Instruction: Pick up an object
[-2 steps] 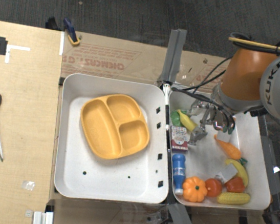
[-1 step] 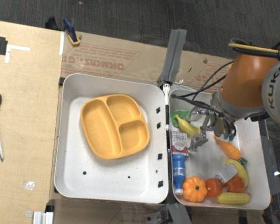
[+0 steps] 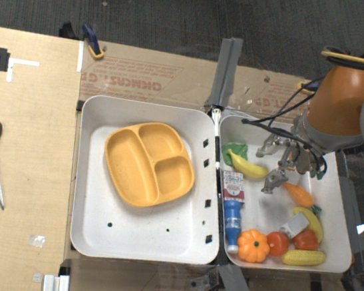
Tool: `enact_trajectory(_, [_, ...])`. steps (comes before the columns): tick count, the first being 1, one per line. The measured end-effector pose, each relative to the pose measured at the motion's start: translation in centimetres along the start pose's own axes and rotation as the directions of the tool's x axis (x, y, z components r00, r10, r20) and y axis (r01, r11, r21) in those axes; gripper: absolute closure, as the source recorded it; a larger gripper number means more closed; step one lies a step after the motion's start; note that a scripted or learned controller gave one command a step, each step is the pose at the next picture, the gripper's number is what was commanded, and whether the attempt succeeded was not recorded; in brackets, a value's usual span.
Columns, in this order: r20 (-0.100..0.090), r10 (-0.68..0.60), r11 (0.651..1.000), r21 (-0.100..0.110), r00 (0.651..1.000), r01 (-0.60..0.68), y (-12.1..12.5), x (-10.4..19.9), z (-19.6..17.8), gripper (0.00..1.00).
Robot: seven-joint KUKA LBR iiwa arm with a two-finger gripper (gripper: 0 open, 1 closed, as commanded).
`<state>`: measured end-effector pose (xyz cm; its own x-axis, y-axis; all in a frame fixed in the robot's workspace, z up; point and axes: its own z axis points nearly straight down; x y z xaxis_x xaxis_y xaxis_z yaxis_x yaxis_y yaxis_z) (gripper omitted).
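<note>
Toothpaste tube (image 3: 231, 205), label illegible, lies beside banana (image 3: 247, 165); arm (image 3: 350, 98) reads "KU".

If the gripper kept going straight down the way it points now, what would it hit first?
Probably bare floor of the right bin. The gripper points down between the banana and the carrot, so it might graze the carrot. Depth is hard to judge from this slanted view.
</note>
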<state>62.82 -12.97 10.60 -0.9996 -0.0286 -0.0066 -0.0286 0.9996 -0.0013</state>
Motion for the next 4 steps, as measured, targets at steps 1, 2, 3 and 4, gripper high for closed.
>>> enact_trajectory(1, [-0.005, 0.031, 1.0, -0.001, 1.0, -0.031, -3.9, 9.1, 1.3, 0.0])
enact_trajectory(2, [0.0, -0.033, 0.999, -0.001, 0.999, 0.033, -3.7, 1.6, 1.2, 0.0])
enact_trajectory(3, [0.006, -0.032, 0.999, -0.001, 0.999, 0.032, -3.7, 1.4, 0.2, 1.0])
enact_trajectory(4, [0.005, -0.031, 1.0, -0.002, 0.999, 0.032, -3.7, 1.4, 0.2, 0.0])
